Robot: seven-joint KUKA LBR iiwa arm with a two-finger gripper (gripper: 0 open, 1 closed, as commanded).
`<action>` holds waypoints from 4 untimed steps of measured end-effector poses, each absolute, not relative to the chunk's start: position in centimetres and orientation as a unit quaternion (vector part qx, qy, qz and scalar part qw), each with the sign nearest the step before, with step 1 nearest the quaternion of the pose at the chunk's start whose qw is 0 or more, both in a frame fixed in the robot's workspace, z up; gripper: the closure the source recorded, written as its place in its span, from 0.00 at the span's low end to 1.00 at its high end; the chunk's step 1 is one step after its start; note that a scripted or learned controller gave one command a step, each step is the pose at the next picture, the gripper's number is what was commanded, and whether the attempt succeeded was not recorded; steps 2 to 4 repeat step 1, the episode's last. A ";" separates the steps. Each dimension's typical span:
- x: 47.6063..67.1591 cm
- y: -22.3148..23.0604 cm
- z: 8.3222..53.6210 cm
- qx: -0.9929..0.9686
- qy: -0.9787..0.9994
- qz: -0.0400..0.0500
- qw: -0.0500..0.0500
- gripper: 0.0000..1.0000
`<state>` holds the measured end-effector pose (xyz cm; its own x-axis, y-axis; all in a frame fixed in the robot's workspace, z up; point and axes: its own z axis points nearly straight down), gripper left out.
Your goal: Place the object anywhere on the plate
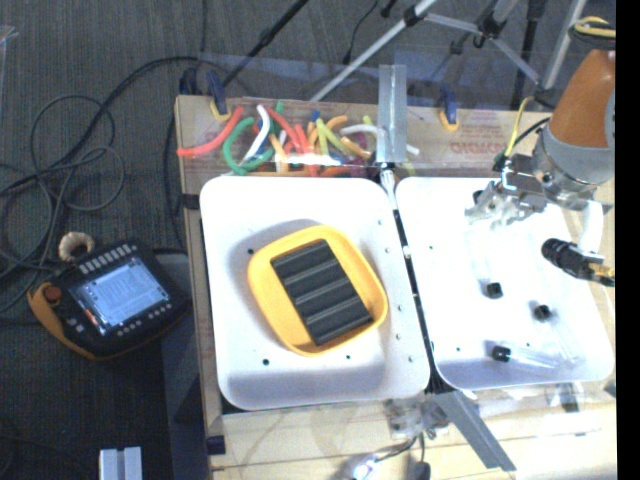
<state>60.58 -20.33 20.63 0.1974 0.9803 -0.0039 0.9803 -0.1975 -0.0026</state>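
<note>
hovering over right bin [590,363], gripper [507,203] blurred; dark ridged object [322,291] lying on yellow plate [268,283].

Glossy yellow plastic plate [266,280], ribbed matt-black object [322,292] — smooth white bins [232,218]

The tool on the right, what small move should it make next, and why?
Probably just a small lift, up and clear. The dark ribbed block already lies flat on the yellow plate in the left bin, while the tool hangs over the far end of the right bin, well apart from it.
</note>
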 end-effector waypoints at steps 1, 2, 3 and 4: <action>60.6 -20.3 20.6 0.774 0.633 -0.002 0.000 0.00; 60.6 -20.3 20.6 0.774 0.633 -0.002 0.000 0.00; 60.6 -20.3 20.6 0.774 0.633 -0.002 0.000 0.00; 60.6 -20.3 20.6 0.774 0.633 -0.002 0.000 0.00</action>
